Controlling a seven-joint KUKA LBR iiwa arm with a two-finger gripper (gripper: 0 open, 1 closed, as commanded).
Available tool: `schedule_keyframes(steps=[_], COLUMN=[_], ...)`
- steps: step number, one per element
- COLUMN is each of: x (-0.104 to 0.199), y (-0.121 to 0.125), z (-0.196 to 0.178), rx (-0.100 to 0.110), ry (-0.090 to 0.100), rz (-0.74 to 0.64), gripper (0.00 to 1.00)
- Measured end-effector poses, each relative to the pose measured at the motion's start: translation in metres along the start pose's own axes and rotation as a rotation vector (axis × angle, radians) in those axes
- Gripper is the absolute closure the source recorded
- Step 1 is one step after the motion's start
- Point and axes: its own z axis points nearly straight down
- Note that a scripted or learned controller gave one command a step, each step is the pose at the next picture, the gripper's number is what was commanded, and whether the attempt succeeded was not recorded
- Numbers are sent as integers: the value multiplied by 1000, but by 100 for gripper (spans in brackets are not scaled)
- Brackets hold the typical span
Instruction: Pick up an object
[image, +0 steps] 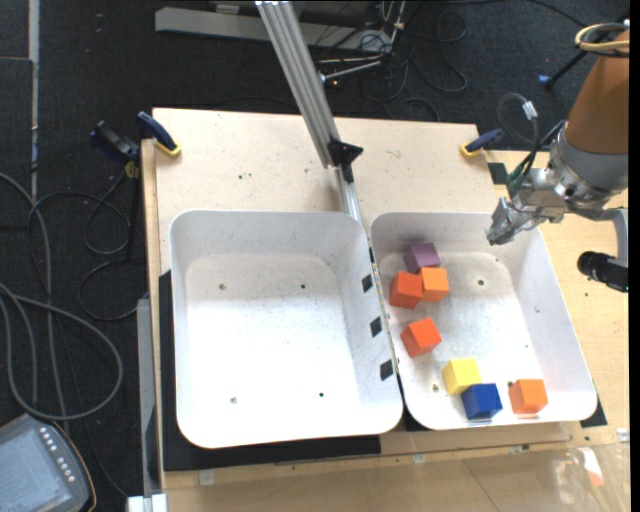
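Dark carpet strewn with black cables surrounds a pale wooden bench (260, 160), on which we see two shallow white plastic bins side by side. Our left bin (190, 250) shows only its speckled floor. Our right bin (560, 320) carries seven small cubes. Near its upper left, a purple cube (423, 254) sits just above two orange cubes (406, 289) (435, 283) that touch each other. Below them, apart from the cluster, lies another orange cube (421, 335). Toward the near edge, a yellow cube (460, 375) touches a blue cube (481, 400), and one more orange cube (528, 395) rests just beside the blue one, to its right.

Our grey arm with its orange band (600, 100) reaches in from the right. Its two-finger gripper (500, 232) hangs over the upper right part of the right bin, tilted down and to the left, well apart from every cube. Nothing lies between its tips, but whether they stand spread or together we cannot tell at this size. A slanted metal pole (300, 80) crosses the bench toward the gap between the bins.
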Motion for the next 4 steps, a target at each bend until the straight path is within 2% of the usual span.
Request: schedule_keyframes(steps=[1, 2, 4], x=[49, 114, 224], y=[-7, -15, -39], z=[13, 14, 31], rx=[2, 1, 2], ry=[1, 2, 1], rz=[-1, -3, -2], gripper=[100, 100, 100])
